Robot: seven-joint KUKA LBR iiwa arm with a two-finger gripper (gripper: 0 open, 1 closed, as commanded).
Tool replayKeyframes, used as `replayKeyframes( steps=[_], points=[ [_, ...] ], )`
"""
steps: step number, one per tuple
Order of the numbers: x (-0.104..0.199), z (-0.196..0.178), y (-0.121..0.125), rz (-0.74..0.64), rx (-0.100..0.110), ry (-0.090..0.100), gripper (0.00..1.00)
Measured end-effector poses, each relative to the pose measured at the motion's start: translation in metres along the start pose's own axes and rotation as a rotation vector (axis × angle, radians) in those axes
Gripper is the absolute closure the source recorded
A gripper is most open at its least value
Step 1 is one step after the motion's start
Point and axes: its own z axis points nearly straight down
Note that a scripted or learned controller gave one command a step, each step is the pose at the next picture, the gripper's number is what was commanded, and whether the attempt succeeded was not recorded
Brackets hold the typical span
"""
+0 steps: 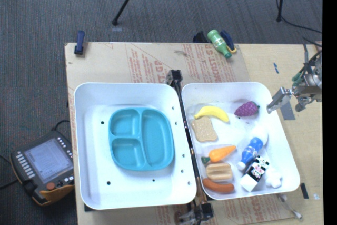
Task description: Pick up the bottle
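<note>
The bottle [252, 150], blue with a white cap end, lies on its side in the right bin [287, 139], toward that bin's right half, its long axis slanting from lower left to upper right. A small black-and-white carton [256, 171] sits just below it, touching or nearly touching its lower end. A carrot [222, 154] lies just to its left, with a bun [219, 171] and a sausage [218, 185] below that. Further off in the same bin are a slice of toast [204, 129], a banana [211, 113] and a purple grape cluster [246, 109].

The gripper [284, 104] hangs at the right bin's upper right rim, well apart from the bottle and above it. Nothing is seen between its fingers, and I cannot tell whether they are spread or closed: the parts read as grey shapes against the bench.

Judgement on the step in hand: this is the approach. A good grasp would close across the bottle's short axis, near mid-body, with the fingers turned square to the slant. The clearer side is the bottle's upper right; the carton and carrot crowd the lower left, so a descent placed low risks nudging the carton or pinching it too. A round body lying flat may roll if one finger lands first.

Hard to make out: the arm is cut off at the right edge, so its wrist pose is unclear. Whether the bottle rests on the carton or only beside it is not resolvable. The left bin [89, 113] holds a teal divided plate [141, 139]; a green bottle-like item [220, 43] lies on the bench beyond the bins.
</note>
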Motion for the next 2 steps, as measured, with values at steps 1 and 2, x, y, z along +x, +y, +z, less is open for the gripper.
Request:
replayKeyframes(
  steps=[1,2],
  points=[
    [-0.009,0.151,-0.057,0.031,0.004,0.002,0.00],
    [-0.009,0.140,-0.056,0.034,0.002,0.003,1.00]
  ],
)
